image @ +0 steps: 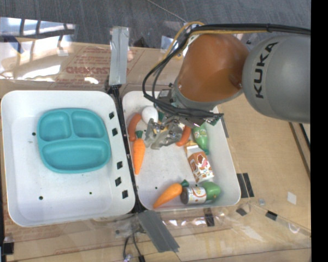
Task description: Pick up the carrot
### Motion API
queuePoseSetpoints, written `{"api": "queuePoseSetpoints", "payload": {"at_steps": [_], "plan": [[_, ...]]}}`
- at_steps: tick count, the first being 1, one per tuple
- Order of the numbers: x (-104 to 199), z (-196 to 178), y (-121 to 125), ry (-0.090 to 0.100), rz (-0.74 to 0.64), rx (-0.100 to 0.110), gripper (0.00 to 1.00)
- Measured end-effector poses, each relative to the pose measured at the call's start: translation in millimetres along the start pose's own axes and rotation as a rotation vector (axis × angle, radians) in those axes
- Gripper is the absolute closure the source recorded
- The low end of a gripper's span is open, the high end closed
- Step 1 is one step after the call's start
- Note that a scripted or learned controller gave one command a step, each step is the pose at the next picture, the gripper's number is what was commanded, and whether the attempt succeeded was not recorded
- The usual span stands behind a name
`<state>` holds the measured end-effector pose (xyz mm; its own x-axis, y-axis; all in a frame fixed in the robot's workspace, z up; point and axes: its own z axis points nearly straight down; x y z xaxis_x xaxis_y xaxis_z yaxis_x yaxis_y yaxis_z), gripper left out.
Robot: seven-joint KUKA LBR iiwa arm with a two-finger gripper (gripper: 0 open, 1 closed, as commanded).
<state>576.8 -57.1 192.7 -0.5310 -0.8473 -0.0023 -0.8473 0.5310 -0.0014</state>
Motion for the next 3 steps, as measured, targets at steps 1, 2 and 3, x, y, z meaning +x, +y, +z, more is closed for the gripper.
{"api": "queuePoseSetpoints", "payload": {"at_steps": [1,2,3], "plan": [[22.9,-22.3,84.5,0.001,-0.085,-0.001,1.00],[3.4,1.1,115.8,0.001,-0.419,-0.003,1.00],[-34.4,1.0,108.6,-0.001,-0.685,-0.001,1.00]]}}
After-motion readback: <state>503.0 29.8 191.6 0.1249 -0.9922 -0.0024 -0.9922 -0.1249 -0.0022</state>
